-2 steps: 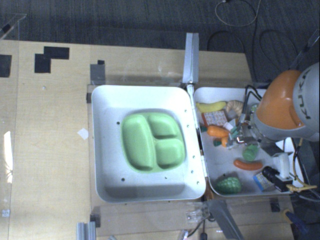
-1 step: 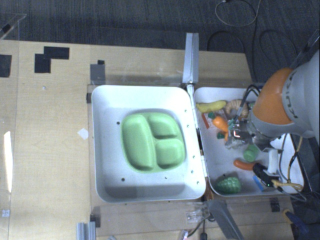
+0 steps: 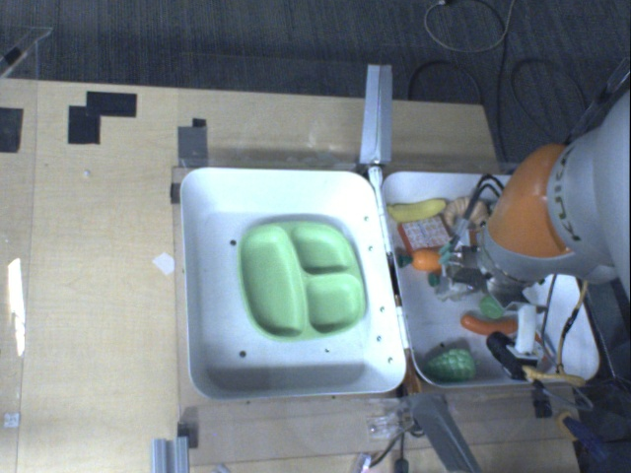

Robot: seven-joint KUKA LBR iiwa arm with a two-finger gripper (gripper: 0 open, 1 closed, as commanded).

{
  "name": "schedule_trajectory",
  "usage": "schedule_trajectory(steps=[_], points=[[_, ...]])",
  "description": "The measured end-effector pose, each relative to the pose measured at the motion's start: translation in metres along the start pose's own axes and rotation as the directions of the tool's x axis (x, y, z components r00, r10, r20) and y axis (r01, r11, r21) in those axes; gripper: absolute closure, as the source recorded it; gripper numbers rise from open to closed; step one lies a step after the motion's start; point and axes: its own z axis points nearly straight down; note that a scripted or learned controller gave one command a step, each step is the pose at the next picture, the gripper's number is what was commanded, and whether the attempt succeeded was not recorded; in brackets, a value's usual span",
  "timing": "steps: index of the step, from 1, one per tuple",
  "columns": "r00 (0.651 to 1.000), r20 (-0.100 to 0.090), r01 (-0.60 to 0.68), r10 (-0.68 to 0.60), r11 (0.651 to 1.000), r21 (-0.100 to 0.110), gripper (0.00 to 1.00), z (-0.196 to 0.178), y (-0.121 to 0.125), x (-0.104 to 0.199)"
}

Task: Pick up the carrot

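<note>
In the right bin [image 3: 434,308] an orange-red carrot [image 3: 479,323] lies near the middle, with a green top [image 3: 491,306] tucked under the arm. A small rounder orange piece [image 3: 426,260] with a green end rests by the bin's left wall. My gripper [image 3: 452,270] hangs low over the bin, just right of that orange piece and up-left of the carrot. The grey wrist and orange band hide its tips. I see nothing held.
A yellow banana [image 3: 417,208] and a red patterned packet [image 3: 422,234] lie at the back of the right bin. A green knobbly vegetable [image 3: 452,364] sits at its front. The left bin [image 3: 207,264] holds a green divided plate [image 3: 301,277].
</note>
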Motion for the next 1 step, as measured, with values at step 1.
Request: schedule_trajectory(steps=[1], points=[[1.000, 0.000, -0.002, 0.002, 1.000, 0.002, 0.00, 0.0008, -0.0007, -0.0004]])
